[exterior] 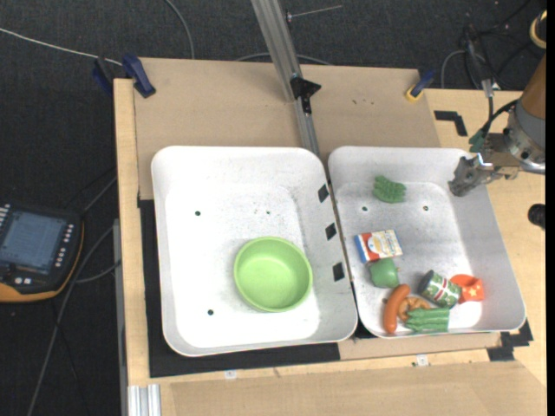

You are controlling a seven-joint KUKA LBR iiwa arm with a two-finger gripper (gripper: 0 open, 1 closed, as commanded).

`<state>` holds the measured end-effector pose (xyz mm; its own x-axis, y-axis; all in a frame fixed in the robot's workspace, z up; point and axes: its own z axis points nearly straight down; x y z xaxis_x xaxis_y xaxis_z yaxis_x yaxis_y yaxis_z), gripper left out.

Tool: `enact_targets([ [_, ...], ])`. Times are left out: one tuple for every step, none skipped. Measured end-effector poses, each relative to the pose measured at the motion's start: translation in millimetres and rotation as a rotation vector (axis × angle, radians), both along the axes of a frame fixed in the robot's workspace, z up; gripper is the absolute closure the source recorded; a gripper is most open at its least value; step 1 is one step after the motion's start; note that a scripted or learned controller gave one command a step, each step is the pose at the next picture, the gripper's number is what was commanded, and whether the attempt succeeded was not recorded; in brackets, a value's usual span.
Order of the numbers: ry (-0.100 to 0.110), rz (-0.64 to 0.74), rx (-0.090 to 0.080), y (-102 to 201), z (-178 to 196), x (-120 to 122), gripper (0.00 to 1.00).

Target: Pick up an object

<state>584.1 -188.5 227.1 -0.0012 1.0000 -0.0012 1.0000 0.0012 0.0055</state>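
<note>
The right bin (486,224) holds a crinkly green item (389,189) near its back, a red-and-white carton (378,245) in the middle, a green round piece (384,274) below it, an orange sausage shape (395,307), a green can (440,289), a red piece (469,288) and a green bean-like piece (428,321) at the front. My gripper (464,178) hangs over the back right corner of that bin, apart from all the objects, with nothing seen between its fingers.
The left bin (186,198) carries a light green bowl (272,273) near its front right. A metal post (279,42) rises behind the bins. Blue clamps sit at the bench's back corners, and a pendant lies on the floor at left (35,250).
</note>
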Motion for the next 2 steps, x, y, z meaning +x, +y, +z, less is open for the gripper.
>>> enact_targets([
  [0.001,-0.001,0.0,4,45,-4,1.0],
  [0.005,0.003,0.002,57,30,-12,1.0],
])
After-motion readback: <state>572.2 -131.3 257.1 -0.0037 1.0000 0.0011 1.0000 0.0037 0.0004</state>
